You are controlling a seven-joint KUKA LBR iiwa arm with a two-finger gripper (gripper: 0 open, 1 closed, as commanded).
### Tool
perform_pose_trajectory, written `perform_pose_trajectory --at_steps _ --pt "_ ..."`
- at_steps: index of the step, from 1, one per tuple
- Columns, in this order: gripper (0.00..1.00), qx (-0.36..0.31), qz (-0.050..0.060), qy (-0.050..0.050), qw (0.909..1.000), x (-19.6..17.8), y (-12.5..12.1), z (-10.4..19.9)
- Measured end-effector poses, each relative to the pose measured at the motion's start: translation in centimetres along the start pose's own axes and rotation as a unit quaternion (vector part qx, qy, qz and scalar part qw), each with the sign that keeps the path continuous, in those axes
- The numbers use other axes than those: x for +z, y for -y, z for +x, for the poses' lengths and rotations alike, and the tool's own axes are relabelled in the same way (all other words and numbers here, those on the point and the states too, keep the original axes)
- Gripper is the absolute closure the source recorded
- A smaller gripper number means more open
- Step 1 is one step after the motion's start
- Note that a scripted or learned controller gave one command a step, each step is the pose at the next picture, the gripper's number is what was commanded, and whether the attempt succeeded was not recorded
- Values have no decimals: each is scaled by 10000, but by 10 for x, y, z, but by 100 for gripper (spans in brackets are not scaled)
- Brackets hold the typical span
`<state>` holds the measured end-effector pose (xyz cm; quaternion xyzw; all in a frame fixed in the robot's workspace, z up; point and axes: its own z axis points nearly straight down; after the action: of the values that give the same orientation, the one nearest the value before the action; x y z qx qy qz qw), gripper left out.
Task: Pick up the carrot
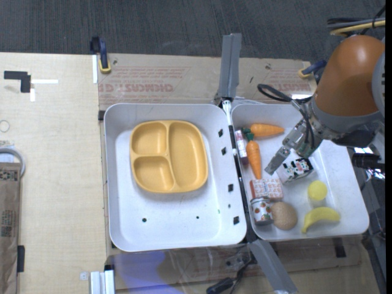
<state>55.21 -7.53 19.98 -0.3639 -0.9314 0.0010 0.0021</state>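
While my end effector (280, 159) hovered open and empty over the right bin (352, 182), both carrots (267, 129) lay untouched near its far-left corner; grasp pending.

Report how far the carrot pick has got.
Done: the arm has reached over the right bin, and the tool hangs low beside the two carrots. In hand: nothing. One carrot lies near the bin's back wall, the other carrot just left of the tool. Left: grasp and lift.

We see the gripper (283, 156) over the right bin (349, 225), near two carrots (253, 157); yellow tray (169, 156) left.
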Motion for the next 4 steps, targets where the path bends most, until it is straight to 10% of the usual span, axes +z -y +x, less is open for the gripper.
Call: perform_pose_trajectory --at_steps 1,2,3,4 --pt "0 79 6 -12 10000 13 12 62" --pt "0 -331 1 -1 9995 12 -27 33" --pt "0 916 9 -6 9958 12 -24 51" --pt "0 599 6 0 9982 12 -23 36"
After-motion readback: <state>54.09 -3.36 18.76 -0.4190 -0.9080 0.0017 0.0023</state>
